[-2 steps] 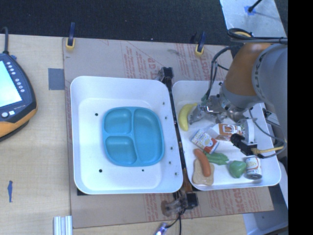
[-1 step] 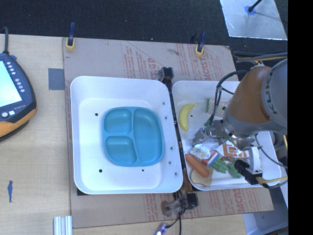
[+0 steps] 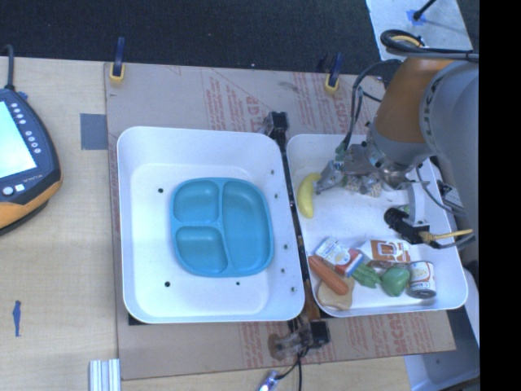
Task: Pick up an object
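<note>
Risk first: metal two-finger gripper [image 3: 352, 177] low in the upper part of the right shallow white bin [image 3: 456, 296], just right of the yellow banana [image 3: 305, 195] at the bin's left wall. Fingers too blurred to call apart or together; nothing seen between them. Could close on air, or nudge the banana against the wall. Other candidates crowded at lower right: orange carrot [image 3: 327, 274], green pepper-like piece [image 3: 394, 280], small labelled tin can [image 3: 422, 278]. Left bin [image 3: 134, 218] carrying a blue divided plastic plate [image 3: 221, 225]. Cardboard-covered bench [image 3: 203, 96], dark carpet along the top, orange-edged control pendant [image 3: 23, 161] at far left.
</note>
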